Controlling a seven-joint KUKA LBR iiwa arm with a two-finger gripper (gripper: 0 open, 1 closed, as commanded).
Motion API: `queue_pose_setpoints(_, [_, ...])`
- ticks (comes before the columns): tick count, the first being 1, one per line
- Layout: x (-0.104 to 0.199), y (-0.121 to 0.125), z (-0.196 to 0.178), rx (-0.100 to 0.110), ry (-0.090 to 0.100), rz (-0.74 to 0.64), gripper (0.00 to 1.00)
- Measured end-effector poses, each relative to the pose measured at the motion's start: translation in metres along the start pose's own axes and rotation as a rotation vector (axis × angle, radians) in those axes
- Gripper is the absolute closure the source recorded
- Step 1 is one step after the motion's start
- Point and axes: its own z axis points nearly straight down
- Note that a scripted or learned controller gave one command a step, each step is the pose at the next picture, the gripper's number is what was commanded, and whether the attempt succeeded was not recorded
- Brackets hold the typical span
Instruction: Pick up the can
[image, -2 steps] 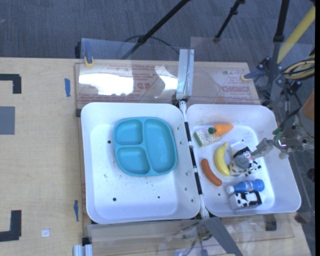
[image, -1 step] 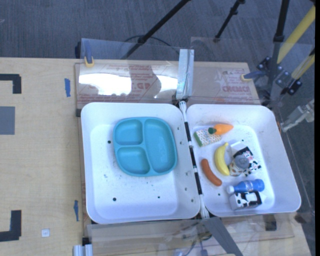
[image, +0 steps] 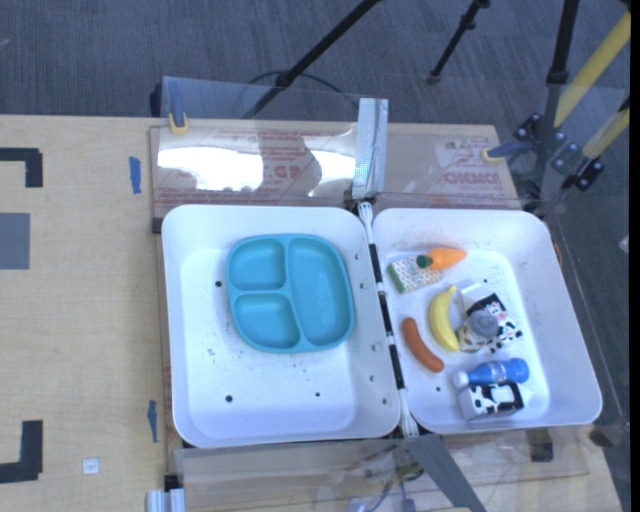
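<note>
The can (image: 484, 321) stands in the right bin (image: 560, 330), right of centre. It has a grey round top and a black-and-white patterned side. A yellow banana (image: 443, 318) lies against its left side. Just below the can are a blue bottle (image: 497, 373) and a black-and-white carton (image: 490, 399).
Also in the right bin are an orange carrot (image: 441, 258), a small patterned block (image: 410, 272) and a red sausage (image: 422, 344). The left bin (image: 190, 340) holds a blue divided plate (image: 290, 292). A clear panel stands behind both bins, and tripod legs stand at the back right.
</note>
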Motion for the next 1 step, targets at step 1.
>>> queue_pose_setpoints(1, [-0.0024, 0.0012, -0.0082, 0.000, -0.004, 0.000, 1.00])
